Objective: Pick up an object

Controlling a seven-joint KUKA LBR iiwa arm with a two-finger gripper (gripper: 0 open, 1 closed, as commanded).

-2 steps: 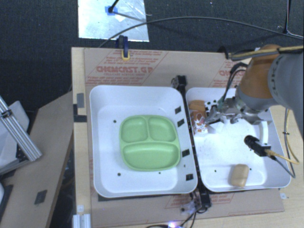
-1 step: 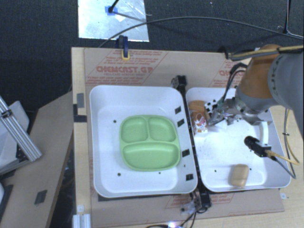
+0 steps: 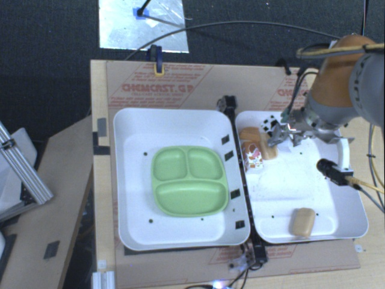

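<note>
The right bin (image 3: 337, 221) holds a brown bread-like piece (image 3: 255, 138) at its far left, with a small white and red packet (image 3: 254, 159) just in front of it. A tan block (image 3: 302, 221) lies near the bin's front edge. My gripper (image 3: 280, 135) hangs over the bin's far part, right beside the brown piece and touching or nearly touching its right end. A black and white marker tag (image 3: 270, 124) sits next to the fingers. Nothing shows clearly between them.
The left bin (image 3: 135, 179) holds a green three-compartment plate (image 3: 189, 180). Black clips line the divider (image 3: 237, 179) between the bins. The arm's orange band (image 3: 340, 71) and a black cable end (image 3: 331, 170) hang over the right bin's right side.
</note>
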